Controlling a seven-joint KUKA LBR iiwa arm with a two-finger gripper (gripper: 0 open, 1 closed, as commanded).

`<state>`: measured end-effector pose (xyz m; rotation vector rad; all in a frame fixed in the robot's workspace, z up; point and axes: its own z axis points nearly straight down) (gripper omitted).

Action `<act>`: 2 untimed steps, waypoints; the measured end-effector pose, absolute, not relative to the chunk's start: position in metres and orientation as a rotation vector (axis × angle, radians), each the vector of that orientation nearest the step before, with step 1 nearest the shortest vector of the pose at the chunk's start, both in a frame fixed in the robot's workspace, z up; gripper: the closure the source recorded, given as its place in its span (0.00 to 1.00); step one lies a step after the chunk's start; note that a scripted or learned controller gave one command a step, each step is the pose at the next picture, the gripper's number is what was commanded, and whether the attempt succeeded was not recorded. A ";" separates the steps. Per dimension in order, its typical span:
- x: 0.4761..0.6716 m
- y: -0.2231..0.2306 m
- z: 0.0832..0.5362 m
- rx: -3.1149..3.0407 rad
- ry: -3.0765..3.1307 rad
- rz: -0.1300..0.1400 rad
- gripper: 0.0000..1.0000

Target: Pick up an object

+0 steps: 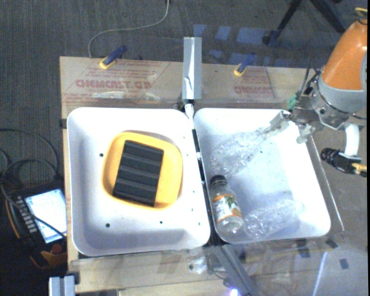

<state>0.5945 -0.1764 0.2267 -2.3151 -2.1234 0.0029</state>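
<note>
Crowding right bin: small bottle, crumpled plastic.

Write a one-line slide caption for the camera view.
KUKA arm's hand at the right bin's far edge, over clear plastic bottles; the left bin holds a yellow dish with a black block.

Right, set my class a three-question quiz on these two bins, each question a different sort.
1. True or false: the yellow dish lies in the right bin.
2. What rests on the dish? A) a black block B) a bottle C) a clamp
3. Fill in: the small bottle lies near the right bin's ____ wall.

Key: 1 false, it lies in the left bin; 2 A, the black block; 3 left.
</note>
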 end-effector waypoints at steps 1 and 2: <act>0.571 -0.188 0.311 -2.423 -2.003 0.003 0.00; 0.519 -0.149 0.238 -2.705 -1.592 0.005 0.00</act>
